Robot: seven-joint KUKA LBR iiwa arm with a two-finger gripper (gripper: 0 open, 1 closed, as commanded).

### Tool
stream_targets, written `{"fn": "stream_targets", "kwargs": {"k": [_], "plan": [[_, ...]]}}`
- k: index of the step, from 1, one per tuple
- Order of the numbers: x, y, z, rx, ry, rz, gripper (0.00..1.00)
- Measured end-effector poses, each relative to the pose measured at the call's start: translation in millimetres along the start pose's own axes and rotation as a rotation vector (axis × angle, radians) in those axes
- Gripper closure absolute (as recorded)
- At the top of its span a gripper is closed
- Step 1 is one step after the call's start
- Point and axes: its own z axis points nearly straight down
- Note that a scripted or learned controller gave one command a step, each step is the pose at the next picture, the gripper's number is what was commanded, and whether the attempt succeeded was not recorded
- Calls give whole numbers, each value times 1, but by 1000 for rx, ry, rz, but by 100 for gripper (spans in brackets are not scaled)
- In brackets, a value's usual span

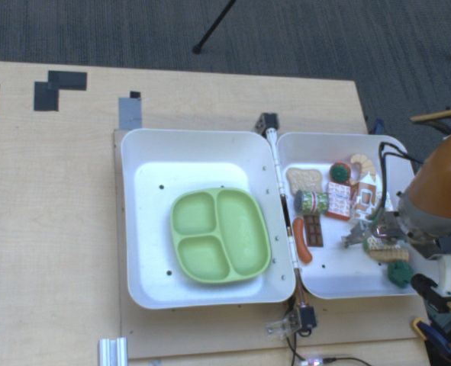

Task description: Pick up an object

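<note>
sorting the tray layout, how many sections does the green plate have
3. The green plate lies in the left bin: one long section down its right side, and two smaller ones on its left, upper and lower.

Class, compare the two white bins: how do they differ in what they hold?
The left bin holds one thing, a green divided plate; the right bin holds many small toy foods, among them a can and a sausage. The gripper is over the right bin, not the left. Both are shallow and white.

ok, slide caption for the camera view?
Arm's pincer low in the right bin among toys; green tray in left bin.
</note>
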Motion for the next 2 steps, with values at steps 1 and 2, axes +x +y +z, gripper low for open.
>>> {"fn": "stream_targets", "kwargs": {"k": [1,2], "plan": [[-2,3,-13,-8,-6,1,100],[-2,3,-12,-8,-5,1,0]]}}
